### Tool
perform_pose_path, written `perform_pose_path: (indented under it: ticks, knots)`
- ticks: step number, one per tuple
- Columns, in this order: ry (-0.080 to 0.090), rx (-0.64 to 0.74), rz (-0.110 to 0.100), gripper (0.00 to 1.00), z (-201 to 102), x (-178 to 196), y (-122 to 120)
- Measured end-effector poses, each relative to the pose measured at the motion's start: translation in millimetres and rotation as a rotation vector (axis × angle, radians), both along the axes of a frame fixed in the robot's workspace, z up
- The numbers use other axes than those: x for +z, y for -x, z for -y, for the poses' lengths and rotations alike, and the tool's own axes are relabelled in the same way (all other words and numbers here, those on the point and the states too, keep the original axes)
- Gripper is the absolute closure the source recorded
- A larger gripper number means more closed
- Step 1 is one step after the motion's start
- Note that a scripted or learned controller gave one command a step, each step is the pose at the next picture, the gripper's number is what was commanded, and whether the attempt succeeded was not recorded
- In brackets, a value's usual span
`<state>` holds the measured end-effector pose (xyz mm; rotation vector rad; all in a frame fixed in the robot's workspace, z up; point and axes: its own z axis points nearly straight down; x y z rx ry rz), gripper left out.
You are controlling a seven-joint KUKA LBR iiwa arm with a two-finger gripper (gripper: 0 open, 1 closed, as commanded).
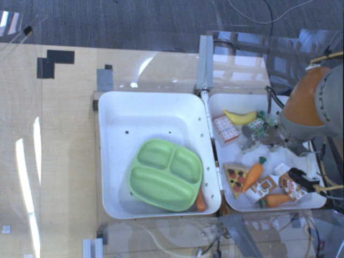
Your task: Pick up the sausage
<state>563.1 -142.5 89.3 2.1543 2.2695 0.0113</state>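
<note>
The reddish-brown sausage (200,201) lies in the left white bin (150,112), lower centre of the frame, wedged between the green divided plate's (165,174) lower-right rim and the bin wall, leaving little room. The gripper (257,140) hovers in the right white bin (274,206) beside a yellow banana (240,117); finger spread: cannot tell.

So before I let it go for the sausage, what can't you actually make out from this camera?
- Sausage: a reddish end peeks out beside the green plate; the plate hides the rest, so its identity is uncertain.
- Gripper: blurred among the items; finger state unreadable.
- Small packets: labels too small to read.
- Right bin: the arm covers its far side.
</note>
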Motion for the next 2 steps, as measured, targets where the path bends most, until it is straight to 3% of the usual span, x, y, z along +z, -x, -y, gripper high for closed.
perform_pose_path:
  ticks: [1, 2]
  knots:
    - [-0.002, 0.055, -0.009, 0.0, -7, 6, 42]
    - [-0.004, -0.139, -0.001, 0.0, -51, 0, 21]
